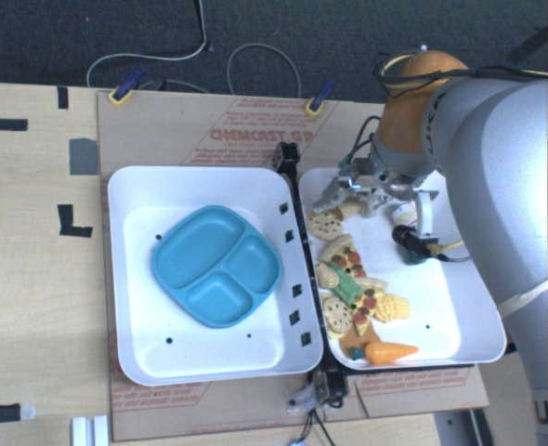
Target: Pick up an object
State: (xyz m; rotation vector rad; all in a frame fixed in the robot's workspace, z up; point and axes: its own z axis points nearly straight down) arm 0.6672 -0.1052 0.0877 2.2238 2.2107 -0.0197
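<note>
Several toy food pieces lie along the left side of the right bin [441, 323]: a round cookie [326, 223], a pizza slice [347, 256], a green piece [348, 291], a corn cob [387, 307], another cookie [337, 315] and an orange carrot [391, 351]. My gripper [353, 197] is low over the bin's far left corner, just above the round cookie and a pale piece [352, 210]. The wrist and arm hide what lies directly beneath it.
A blue divided plate [218, 265] rests in the left bin [135, 342]. A black divider [297, 249] runs between the two bins. The grey arm [497, 184] covers the right bin's right side. Cables [423, 242] trail below the wrist.
</note>
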